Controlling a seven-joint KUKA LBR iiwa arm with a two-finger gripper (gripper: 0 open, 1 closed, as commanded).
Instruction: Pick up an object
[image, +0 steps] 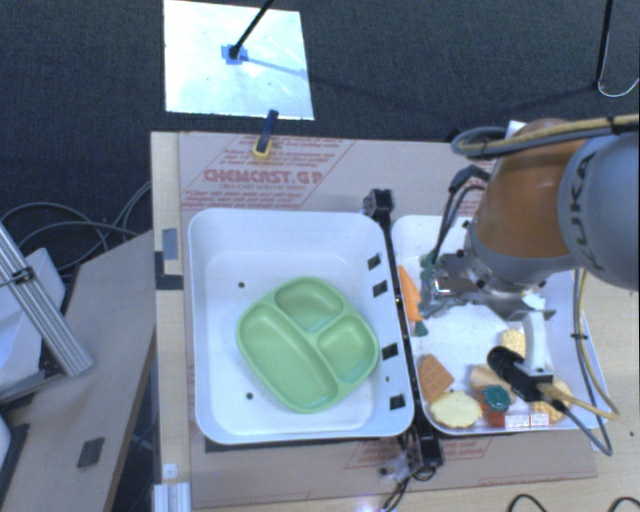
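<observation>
Arm (540, 200) reaches in from the right over the right bin (450, 235). Gripper (432, 300) sits low at that bin's left wall, beside a carrot (408, 290); its grasp cannot be told. Left bin (290, 235) holds a green divided plate (305, 342). Cracker (434, 376) and other food items lie lower right.

My arm (560, 200) comes in from the right edge of the frame, its grey body and orange band filling the upper right. The wrist bends downward toward the middle right of the frame. My tool (428, 295) hangs below it, pointing down and slightly left, just right of centre. Cables loop along my wrist's left side.
</observation>
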